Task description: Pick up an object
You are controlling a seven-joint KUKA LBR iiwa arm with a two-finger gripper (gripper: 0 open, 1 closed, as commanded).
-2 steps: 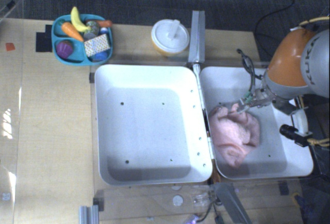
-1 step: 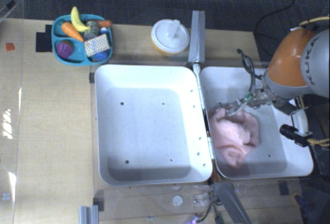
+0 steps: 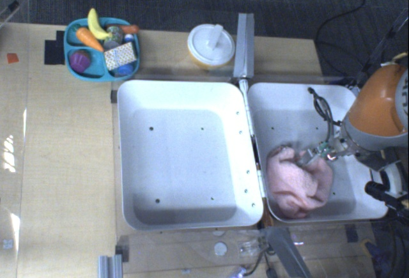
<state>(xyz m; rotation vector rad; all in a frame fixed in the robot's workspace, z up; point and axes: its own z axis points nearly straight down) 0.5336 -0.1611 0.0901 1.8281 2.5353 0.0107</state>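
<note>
**Going for the soft pink cloth**

While my arm reaches in from the right, my end effector (image 3: pixel 317 155) sits low in the right bin (image 3: pixel 287 101), right at the top edge of the pink cloth (image 3: pixel 295 182). I cannot tell how it is set — it is too small and dark to see.

The pink cloth lies in a heap near the front of the right bin, close to the wall by the left bin (image 3: pixel 182 149). It looks soft and light, I think — floppy, not stiff. It will sag and may slip out. A thick fold on top of the heap looks like the best place to pinch.
</note>
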